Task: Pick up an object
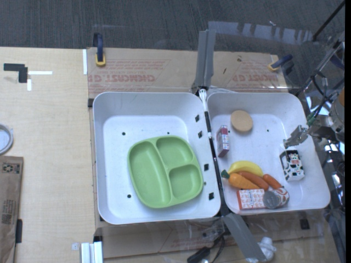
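My gripper [294,137] reaches in from the right over the right bin [274,106], near its right wall. Just below it lies a small black-and-white cow-patterned carton [293,166], apart from the gripper. A round tan biscuit [241,121] lies at the bin's back. A small red-and-white carton [223,140] sits by the left wall. At the front are a yellow banana [245,167], two orange carrots [255,180], an orange-and-white box [250,199] and a grey round can [272,200].
The left bin [109,147] holds a green divided plate [165,171]. A raised divider [207,141] separates the two bins. Cables and the arm's body crowd the right edge beside the right bin.
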`<state>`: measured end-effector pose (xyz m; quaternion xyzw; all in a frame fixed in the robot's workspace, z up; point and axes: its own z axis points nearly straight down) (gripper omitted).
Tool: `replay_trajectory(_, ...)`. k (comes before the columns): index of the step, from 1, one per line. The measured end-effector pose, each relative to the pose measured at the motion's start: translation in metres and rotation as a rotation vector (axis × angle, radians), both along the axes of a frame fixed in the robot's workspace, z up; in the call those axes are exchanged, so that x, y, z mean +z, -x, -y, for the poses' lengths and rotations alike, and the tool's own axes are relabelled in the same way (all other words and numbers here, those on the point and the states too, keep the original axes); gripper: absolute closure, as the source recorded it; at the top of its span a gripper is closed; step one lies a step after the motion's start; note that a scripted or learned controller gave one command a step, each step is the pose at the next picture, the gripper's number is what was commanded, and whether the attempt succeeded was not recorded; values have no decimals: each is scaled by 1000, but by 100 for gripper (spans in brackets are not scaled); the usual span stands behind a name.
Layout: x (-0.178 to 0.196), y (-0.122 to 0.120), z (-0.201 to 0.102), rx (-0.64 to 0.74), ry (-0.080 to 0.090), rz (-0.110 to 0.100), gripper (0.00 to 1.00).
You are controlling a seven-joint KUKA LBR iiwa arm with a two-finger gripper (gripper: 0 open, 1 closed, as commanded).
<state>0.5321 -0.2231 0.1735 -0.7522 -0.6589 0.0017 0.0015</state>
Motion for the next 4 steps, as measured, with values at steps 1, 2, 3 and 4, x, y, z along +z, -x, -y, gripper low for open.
replay_trajectory(1, -31, 1, -4, 44, 6, 23, 0)
replay_trajectory(2, -36, -15, -7, -3, 14, 56, 0)
replay_trajectory(3, -36, -14, -7, -3, 15, 59, 0)
replay_trajectory(4, -37, -14, -8, -29, 15, 66, 0)
